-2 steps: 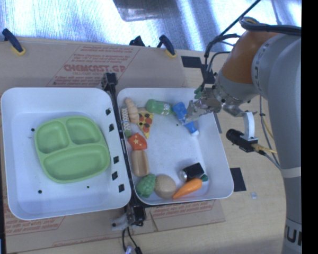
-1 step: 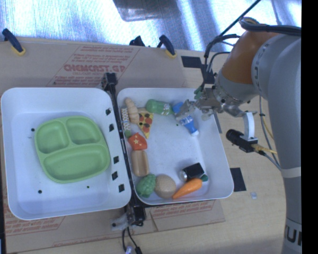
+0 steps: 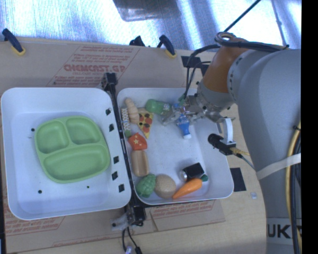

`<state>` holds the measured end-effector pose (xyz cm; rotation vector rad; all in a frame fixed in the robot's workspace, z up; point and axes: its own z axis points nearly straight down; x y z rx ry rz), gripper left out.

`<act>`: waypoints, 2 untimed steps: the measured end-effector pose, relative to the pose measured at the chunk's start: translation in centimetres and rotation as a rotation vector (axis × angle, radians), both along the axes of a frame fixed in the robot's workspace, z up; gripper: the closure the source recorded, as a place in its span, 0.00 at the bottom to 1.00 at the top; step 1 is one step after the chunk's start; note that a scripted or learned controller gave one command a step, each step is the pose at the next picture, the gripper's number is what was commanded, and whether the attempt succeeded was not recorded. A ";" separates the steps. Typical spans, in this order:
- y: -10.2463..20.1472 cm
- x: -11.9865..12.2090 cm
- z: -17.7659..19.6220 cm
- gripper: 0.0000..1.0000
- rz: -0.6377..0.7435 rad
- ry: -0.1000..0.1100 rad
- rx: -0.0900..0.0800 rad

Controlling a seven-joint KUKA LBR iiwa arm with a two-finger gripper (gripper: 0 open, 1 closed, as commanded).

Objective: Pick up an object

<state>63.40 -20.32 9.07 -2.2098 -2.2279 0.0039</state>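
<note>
The small blue and white toy bottle (image 3: 185, 127) lies in the right white bin (image 3: 218, 169), near its top right corner, and the gripper (image 3: 181, 114) sits right over it, touching or nearly touching it. The gripper is a small, blurry tangle of metal here, so I cannot tell how it is set or whether it has the bottle. Just left of the gripper, near the bin's top edge, rests a green toy vegetable (image 3: 157, 107). Further left, along the bin's left wall, a tan bread stick (image 3: 131, 110), a pizza slice (image 3: 144, 121), a red piece with a yellow star (image 3: 137, 141) and a long tan sausage shape (image 3: 140, 162) make a line going down. Along the bottom edge sit a green broccoli (image 3: 146, 184), a round tan potato (image 3: 165, 184), an orange carrot (image 3: 186, 188) and a small black block (image 3: 193, 170). The middle of this bin is bare white floor, with open room below the bottle. The left white bin (image 3: 10, 142) holds a green plate with three parts (image 3: 71, 148), with bare floor all around it. The grey arm (image 3: 265, 99) with its orange band comes in over the right rim.
</note>
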 end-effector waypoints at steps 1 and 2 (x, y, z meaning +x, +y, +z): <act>0.0 0.1 1.2 1.00 0.006 0.000 -0.001; 3.5 -0.5 9.5 1.00 -0.002 -0.004 0.000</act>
